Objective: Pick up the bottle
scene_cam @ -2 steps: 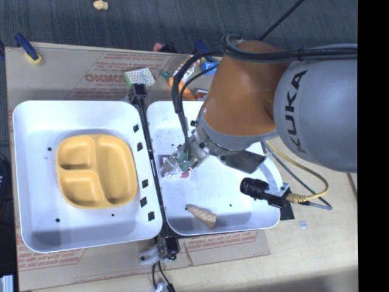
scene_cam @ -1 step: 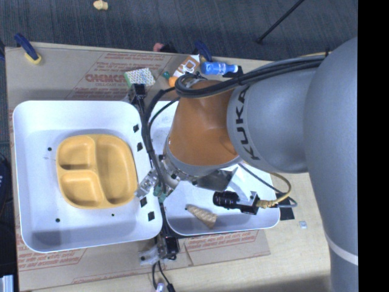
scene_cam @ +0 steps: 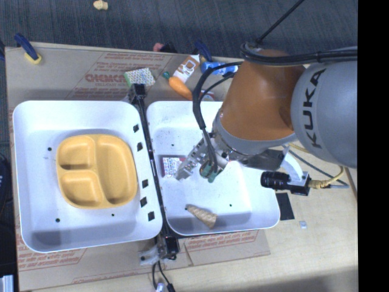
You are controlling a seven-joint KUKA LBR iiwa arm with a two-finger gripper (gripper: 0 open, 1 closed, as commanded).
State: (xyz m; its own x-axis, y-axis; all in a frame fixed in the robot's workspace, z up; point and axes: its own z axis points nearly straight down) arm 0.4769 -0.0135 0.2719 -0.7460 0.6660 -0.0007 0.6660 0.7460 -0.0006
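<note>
we see the bottle (scene_cam: 183, 76), white with an orange end, lying on the counter (scene_cam: 316, 236) just beyond the far rim of the right bin (scene_cam: 261, 218), outside both bins. our pincer (scene_cam: 197, 168) hangs low inside the right bin, near a small dark red packet (scene_cam: 170, 165); we cannot tell whether it is apart or together. a tan cone-shaped piece (scene_cam: 200, 215) lies toward that bin's near wall, and a yellow divided tray (scene_cam: 96, 169) sits in the left bin (scene_cam: 30, 224).
</note>
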